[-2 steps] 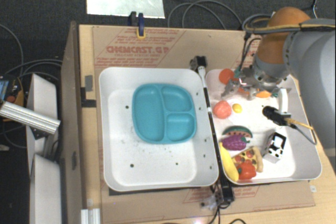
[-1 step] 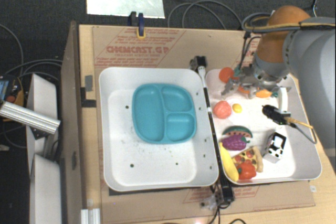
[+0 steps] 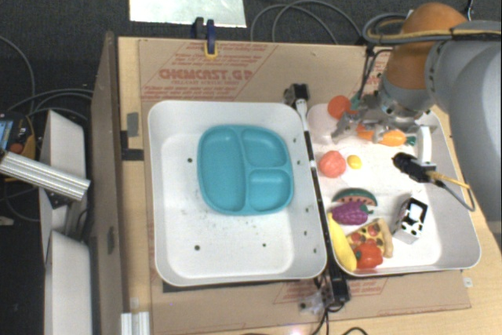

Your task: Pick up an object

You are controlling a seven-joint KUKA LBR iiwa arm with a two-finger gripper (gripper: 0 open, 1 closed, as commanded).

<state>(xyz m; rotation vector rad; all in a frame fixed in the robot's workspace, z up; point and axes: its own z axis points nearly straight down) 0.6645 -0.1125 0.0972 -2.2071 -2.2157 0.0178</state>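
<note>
Right bin (image 3: 459, 247), tool (image 3: 351, 124) partly hidden

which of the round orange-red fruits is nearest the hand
The orange-red ball at the right bin's top left, just beside the hand; the pinker one lies lower, farther away.

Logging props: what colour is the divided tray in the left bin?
Teal blue tray, clearest in the camera view.

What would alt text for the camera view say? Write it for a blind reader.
A grey robot arm with an orange band reaches into the right white bin, its gripper low among small toy foods, beside a round orange-red toy. The left white bin holds a teal divided plastic plate.
</note>
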